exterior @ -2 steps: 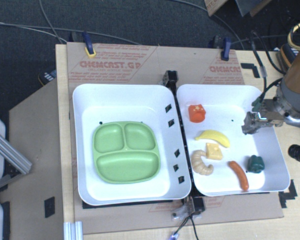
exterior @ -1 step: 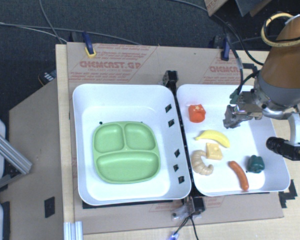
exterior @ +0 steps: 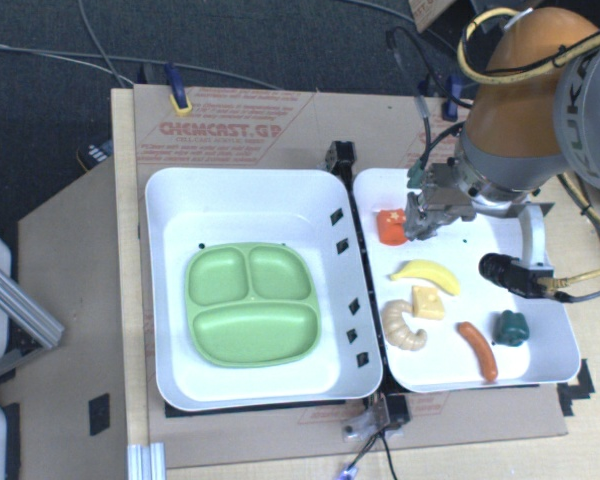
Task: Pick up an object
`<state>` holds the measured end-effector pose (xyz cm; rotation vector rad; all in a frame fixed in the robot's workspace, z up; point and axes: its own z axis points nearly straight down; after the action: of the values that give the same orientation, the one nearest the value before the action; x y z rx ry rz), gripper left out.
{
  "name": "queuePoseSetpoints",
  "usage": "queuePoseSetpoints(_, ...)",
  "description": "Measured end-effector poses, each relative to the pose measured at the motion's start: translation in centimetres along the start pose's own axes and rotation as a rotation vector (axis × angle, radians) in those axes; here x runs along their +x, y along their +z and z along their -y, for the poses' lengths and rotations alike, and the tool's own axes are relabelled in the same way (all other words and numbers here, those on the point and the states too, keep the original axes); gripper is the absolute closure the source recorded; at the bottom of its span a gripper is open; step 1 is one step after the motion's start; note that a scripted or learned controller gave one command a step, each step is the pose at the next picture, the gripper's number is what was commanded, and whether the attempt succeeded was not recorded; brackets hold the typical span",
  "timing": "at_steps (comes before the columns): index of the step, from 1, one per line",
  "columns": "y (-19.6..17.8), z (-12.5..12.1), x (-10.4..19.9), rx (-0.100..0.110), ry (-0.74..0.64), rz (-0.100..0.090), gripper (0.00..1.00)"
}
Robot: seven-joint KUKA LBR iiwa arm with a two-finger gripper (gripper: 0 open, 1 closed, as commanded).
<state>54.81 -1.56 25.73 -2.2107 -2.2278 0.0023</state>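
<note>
In the right bin [exterior: 550,363] lie a red-orange piece [exterior: 390,227], a yellow banana [exterior: 427,274], a pale cheese wedge [exterior: 428,303], a beige croissant-like piece [exterior: 404,326], a red sausage [exterior: 478,350] and a dark green pepper [exterior: 510,328]. My gripper [exterior: 422,222] hangs low over the bin's far left part, right beside the red-orange piece and touching or nearly touching its right side. Nothing shows held between its fingers, which the wrist body partly hides.
The left bin [exterior: 170,208] holds a green divided plate [exterior: 252,302]. A black ridge with clips [exterior: 352,268] separates the two bins. Cardboard [exterior: 220,123] lies under both, with cables across the dark floor behind.
</note>
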Motion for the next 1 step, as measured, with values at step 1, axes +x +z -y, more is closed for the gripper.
queuePoseSetpoints(1, 1.89, -1.98, 4.37, 0.002, 0.002, 0.001, 1.00)
